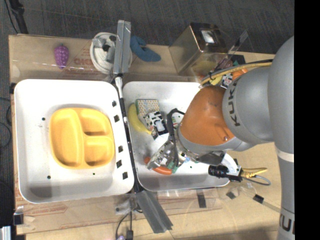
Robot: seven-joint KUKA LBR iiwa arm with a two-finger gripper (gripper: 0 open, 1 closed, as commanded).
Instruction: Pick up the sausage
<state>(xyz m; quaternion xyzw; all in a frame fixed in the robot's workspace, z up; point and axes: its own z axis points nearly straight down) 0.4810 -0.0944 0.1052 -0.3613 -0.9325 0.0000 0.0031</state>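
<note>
The sausage [161, 170] is a short reddish-orange piece lying low near the front left of the right bin [200, 89]. My gripper [167, 159] hangs directly over it, down close to the bin floor, and covers part of it. Another orange bit [148, 160] peeks out just to the left of the gripper. The orange band and grey wrist [210, 124] hide much of the bin's middle.
A yellow banana [134, 119], a patterned little box [148, 106] and a black-and-white item [156, 123] lie behind the gripper in the right bin. The left bin [30, 99] holds a yellow divided plate [82, 136]. Purple grapes [61, 55], a blue object [145, 51] and a brown box [197, 46] sit behind the bins.
</note>
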